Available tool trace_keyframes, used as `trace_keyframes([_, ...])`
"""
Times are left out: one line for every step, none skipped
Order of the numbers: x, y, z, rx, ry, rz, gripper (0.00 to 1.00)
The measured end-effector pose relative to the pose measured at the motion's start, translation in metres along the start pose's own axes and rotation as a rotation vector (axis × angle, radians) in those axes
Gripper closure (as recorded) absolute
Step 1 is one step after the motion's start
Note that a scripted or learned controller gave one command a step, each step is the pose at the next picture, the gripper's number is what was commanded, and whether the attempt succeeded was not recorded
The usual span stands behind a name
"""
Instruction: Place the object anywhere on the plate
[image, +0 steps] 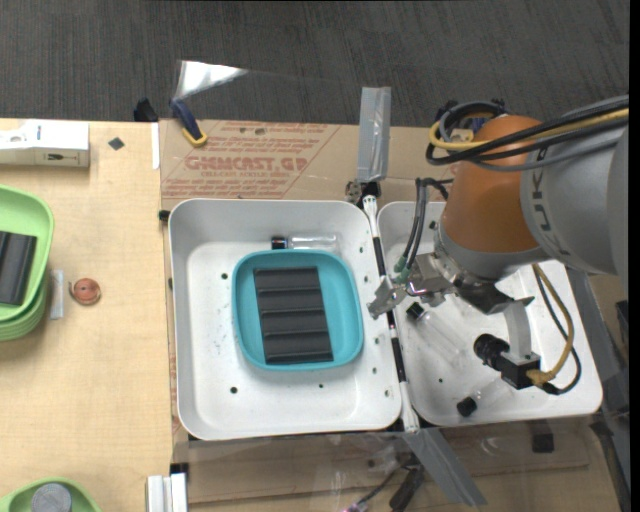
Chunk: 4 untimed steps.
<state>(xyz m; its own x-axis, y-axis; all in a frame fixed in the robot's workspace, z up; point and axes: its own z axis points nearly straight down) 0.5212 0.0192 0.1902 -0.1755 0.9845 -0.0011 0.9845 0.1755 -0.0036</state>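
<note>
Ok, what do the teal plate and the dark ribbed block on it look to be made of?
The teal square plate looks like moulded plastic: smooth, even colour, rounded rim with a soft sheen. The dark grey ribbed block on it looks matte, perhaps rubber or foam, but the view leaves that open.

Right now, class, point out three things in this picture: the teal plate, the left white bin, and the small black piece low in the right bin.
Plate (246, 300): camera view, on its left rim.
Left bin (205, 395): camera view, on its bare floor.
Black piece (466, 406): camera view, on its middle.
</note>
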Motion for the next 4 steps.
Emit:
trace_keyframes([0.0000,0.0000,0.0000,0.000,0.000,0.000,0.00])
trace_keyframes([0.0000,0.0000,0.0000,0.000,0.000,0.000,0.00])
trace_keyframes([0.0000,0.0000,0.0000,0.000,0.000,0.000,0.00])
trace_keyframes([0.0000,0.0000,0.0000,0.000,0.000,0.000,0.00])
